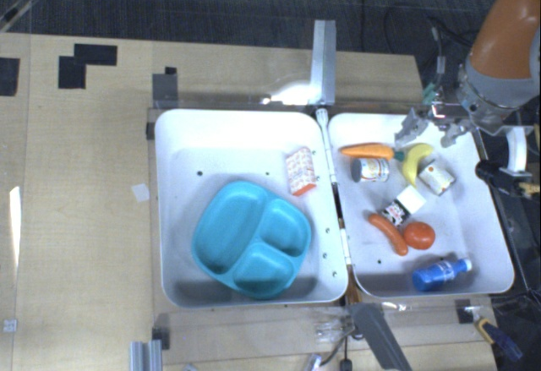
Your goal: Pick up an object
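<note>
Under the claw, in the right bin, lies a banana, just below its spread, empty fingers. A carrot and can sit left, a sausage lower.

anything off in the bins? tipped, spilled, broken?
Nothing spilled or visibly broken. The blue bottle lies on its side near the right bin's front edge, and a small can is tipped over beside the carrot. The snack packet leans against the left bin's dividing wall.
</note>
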Available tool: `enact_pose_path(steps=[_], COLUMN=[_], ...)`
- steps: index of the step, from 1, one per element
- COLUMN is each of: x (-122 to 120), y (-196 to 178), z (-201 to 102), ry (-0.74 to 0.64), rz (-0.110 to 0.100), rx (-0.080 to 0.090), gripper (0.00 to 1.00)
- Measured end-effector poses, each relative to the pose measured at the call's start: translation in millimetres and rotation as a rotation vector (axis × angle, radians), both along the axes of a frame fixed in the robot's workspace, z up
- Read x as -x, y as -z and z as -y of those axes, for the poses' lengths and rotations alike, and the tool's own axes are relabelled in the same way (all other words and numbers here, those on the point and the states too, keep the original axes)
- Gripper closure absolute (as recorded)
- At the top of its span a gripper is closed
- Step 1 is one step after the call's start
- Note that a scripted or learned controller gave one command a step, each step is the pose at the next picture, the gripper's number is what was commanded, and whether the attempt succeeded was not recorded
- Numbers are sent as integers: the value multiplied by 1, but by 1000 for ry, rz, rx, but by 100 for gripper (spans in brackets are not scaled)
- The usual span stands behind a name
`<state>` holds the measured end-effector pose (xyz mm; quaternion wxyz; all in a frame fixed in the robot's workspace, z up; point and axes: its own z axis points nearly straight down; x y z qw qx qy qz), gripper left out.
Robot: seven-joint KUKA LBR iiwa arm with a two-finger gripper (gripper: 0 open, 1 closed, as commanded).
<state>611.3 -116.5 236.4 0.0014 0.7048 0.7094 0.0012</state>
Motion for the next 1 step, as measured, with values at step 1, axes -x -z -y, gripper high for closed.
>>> enact_pose_path(steps=[1], x=[-7], y=[128], z=[-2], ry=[79], rz=[3], rx=[0], gripper=[0])
